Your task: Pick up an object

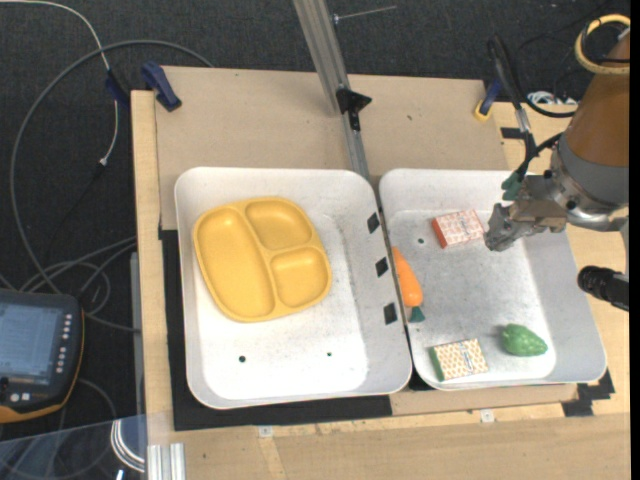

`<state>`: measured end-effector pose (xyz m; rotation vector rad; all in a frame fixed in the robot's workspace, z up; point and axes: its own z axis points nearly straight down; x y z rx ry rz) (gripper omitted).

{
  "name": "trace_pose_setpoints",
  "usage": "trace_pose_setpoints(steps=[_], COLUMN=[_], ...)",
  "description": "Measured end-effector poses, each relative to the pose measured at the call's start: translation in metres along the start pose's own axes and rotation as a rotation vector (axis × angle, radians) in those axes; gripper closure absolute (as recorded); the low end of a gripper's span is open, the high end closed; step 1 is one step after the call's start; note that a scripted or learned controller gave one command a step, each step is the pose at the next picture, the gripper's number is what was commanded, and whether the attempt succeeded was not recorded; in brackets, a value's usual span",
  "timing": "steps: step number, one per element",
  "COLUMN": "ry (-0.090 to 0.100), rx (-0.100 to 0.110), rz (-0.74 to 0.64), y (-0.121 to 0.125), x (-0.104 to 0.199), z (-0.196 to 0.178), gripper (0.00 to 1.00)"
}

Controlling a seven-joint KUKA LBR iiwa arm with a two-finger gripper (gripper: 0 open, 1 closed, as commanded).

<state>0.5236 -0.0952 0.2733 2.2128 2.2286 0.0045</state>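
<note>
My gripper (499,236) hangs over the right bin (480,293), just right of a small red-and-white patterned box (458,229). Nothing shows between its fingers. An orange carrot (406,280) lies along the bin's left side. A green leafy toy (523,341) rests near the front right corner. A second patterned box with a green edge (459,359) sits at the front of the bin.
The left bin (290,358) holds a yellow divided plate (262,257). A metal pole (325,43) rises behind the seam between the bins. Black clips (381,266) mark that seam. A tablet (35,348) lies on the floor at left.
</note>
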Motion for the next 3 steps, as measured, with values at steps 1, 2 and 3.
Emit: trace_pose_setpoints(steps=[1,2,3], ry=[0.0,0.002,0.001], rx=[0.002,0.006,0.003], rz=[-0.001,0.0,0.001], y=[0.024,0.029,0.045], x=[0.057,0.113,0.165], z=[0.013,0.026,0.042], gripper=[1.0,1.0,1.0])
